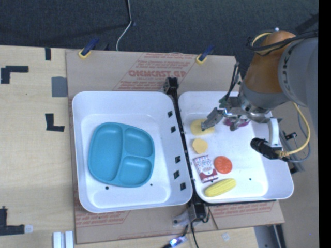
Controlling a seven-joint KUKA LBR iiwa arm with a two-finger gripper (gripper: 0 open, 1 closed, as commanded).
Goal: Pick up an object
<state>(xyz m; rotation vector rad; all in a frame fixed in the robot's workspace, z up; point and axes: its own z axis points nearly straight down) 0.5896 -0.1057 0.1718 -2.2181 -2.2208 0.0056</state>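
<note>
In the right bin (258,190), my gripper (222,123) hovers over the upper middle, open, with nothing between its fingers. Its left fingertip (209,122) reaches the edge of a pale yellow round piece (197,127) near the bin's left wall. Below that lies a yellow-orange round piece (200,146). Further toward the front are a red and white packet (204,168), a red-orange disc (223,164) and a yellow corn cob (220,187).
The left bin (83,102) holds a blue divided plate (122,154). A black divider (177,133) runs between the two bins. The arm's grey body and orange band (269,66) hang over the right bin's far right side, with cables beside it.
</note>
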